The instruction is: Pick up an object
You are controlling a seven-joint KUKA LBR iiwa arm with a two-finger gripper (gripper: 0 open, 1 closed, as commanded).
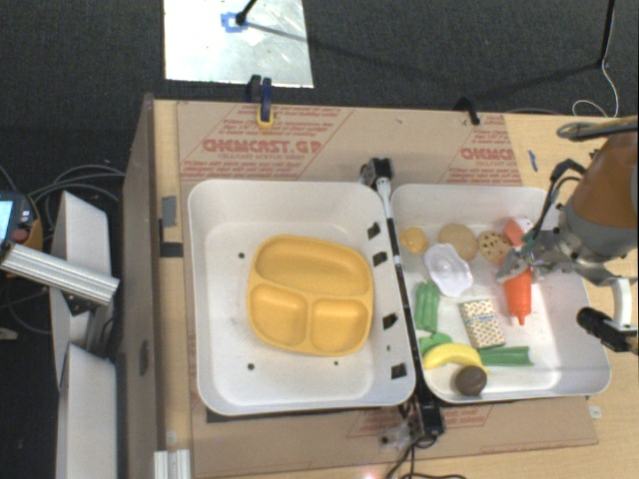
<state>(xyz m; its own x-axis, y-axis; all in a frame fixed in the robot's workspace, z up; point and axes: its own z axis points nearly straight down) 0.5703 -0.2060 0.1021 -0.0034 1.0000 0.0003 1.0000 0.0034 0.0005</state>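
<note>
A brown, rounded toy (pixel 470 379) lies nearest the camera, at the 6 o'clock edge of the right bin (pixel 589 365), touching a banana (pixel 448 354). The thing I take as my target is the orange carrot-like toy (pixel 518 297), toward 3 o'clock in that bin, lying with its narrow end toward 6 o'clock. My pincer (pixel 526 263) sits at its 12 o'clock end, just above or touching it; I cannot tell whether I am clenched or released. I judge this as the approach or first closing, with nothing lifted yet. At the toy's 9 o'clock lies a small patterned box (pixel 482 322), further on a white piece (pixel 447 269) and a green pod (pixel 427 306). Next I need a firm close across the orange body, then a straight rise. The left bin (pixel 220 267) bears a yellow divided plate (pixel 307 294).
</note>
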